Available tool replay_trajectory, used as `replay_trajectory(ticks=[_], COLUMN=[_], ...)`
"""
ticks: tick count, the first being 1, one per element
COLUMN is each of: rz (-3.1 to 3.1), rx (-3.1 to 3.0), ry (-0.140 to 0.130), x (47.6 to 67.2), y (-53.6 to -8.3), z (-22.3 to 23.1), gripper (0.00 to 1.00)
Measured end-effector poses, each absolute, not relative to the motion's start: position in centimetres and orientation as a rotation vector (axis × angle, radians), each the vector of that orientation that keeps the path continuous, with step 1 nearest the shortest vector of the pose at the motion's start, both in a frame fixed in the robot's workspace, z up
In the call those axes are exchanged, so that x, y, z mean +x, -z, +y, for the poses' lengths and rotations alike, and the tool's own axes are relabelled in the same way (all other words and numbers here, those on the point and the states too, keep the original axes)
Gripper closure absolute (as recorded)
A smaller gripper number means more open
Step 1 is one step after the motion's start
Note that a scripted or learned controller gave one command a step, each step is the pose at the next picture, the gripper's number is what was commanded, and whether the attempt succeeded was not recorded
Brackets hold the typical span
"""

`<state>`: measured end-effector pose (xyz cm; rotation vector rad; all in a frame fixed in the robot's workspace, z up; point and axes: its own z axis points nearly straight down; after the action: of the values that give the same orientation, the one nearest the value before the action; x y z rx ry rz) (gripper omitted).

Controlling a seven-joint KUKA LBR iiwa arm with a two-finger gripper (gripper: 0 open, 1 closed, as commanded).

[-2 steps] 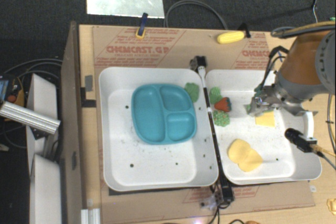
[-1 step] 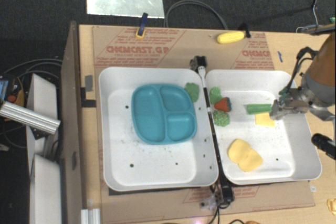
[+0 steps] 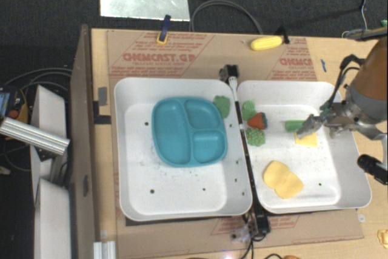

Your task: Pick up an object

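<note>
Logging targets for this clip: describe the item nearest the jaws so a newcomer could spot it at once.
Look in the right-hand white bin, toward its right side, where the gripper hangs. Just below it lies a small flat yellow square. Unlike the larger rounded pale-yellow lump nearer the front edge, it is thin and straight-edged, and a green piece lies just to its upper left.

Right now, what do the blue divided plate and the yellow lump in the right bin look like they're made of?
The blue divided plate looks like moulded plastic: one even colour, smooth rounded compartment walls, a soft sheen. The yellow lump looks like matte plastic or rubber toy food, pale and rounded with no shine; the picture is too coarse to say which.
</note>
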<state>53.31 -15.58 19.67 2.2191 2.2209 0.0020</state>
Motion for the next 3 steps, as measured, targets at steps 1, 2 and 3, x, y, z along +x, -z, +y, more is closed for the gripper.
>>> replay_trajectory(ticks=[1, 2, 3], rz=[2.228, 2.218, 2.219], rx=[2.213, 2.218, 2.221], ry=[-0.001, -0.003, 0.000], x=[57.9, 59.2, 57.2], y=[-8.1, -9.9, -8.4], z=[-15.1, -18.6, -20.8], gripper=[0.00, 0.00, 0.00])
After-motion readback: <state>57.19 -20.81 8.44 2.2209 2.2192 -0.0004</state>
